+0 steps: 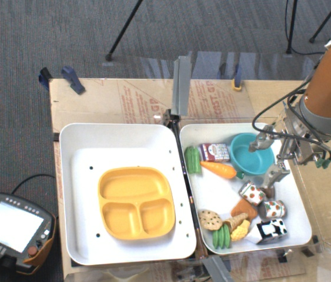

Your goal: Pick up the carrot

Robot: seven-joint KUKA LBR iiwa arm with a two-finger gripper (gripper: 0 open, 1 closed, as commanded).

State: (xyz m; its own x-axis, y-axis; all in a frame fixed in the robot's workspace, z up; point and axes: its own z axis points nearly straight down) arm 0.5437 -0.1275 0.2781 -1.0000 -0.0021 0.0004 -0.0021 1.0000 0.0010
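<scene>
Orange and untouched, the carrot (219,169) lies in the right bin (304,216), between a green pod (192,160) and a teal bowl (252,155). Further right the gripper (271,157) hangs over the bowl, fingers spread, holding nothing. Reaching, grasping and lifting all remain.

Dark grey carpet (47,22) surrounds the plywood bench (112,101); black tripod legs (127,23) stand behind.
</scene>
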